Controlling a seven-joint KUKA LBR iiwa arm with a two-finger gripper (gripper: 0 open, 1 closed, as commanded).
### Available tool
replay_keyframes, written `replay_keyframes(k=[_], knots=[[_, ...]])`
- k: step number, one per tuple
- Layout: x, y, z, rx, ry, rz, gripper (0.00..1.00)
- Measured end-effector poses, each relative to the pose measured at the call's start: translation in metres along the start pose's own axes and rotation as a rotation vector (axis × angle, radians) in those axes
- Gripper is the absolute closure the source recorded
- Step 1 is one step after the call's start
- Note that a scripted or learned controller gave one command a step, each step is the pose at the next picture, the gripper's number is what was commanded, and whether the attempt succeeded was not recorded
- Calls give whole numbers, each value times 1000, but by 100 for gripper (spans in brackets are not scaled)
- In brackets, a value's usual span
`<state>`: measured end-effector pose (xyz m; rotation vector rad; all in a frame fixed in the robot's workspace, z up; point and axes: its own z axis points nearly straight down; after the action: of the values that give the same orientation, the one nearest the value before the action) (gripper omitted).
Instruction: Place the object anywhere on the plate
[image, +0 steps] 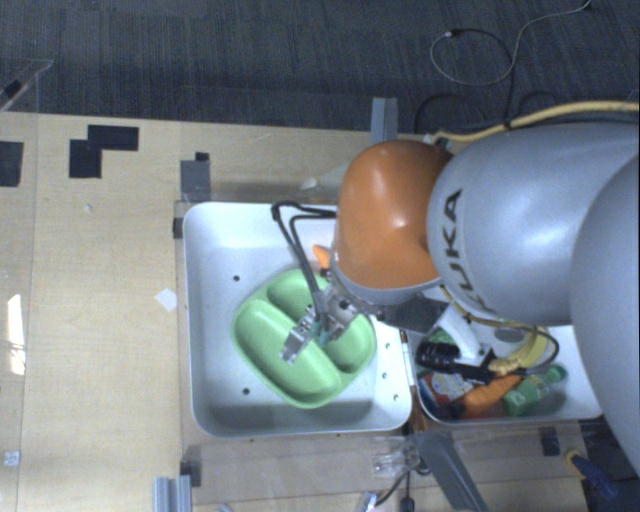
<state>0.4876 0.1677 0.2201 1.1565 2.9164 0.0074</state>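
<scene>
The gripper (305, 335) is hovering right over the green plate (262, 345), mid-frame; can't tell what it's carrying, if anything.

Two bins stand side by side on the bench (90, 330): the left bin (215, 290) holds a divided plate (265, 345) lying near its middle, and the right bin (425, 400) just beside it holds a heap of small objects (490, 385) pressed close together. The arm (520, 220) reaches in from the right over the wall the two bins share, its wrist over the far right part of the left bin. The gripper (303, 337) hangs over the plate's middle, above the ridge between its compartments.
</scene>
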Motion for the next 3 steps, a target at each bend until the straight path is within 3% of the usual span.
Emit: replay_keyframes(k=[1, 2, 3], knots=[[-1, 2, -11, -5, -2, -2, 100], [-1, 2, -11, -5, -2, -2, 0], [-2, 3, -22, -10, -3, -4, 100]])
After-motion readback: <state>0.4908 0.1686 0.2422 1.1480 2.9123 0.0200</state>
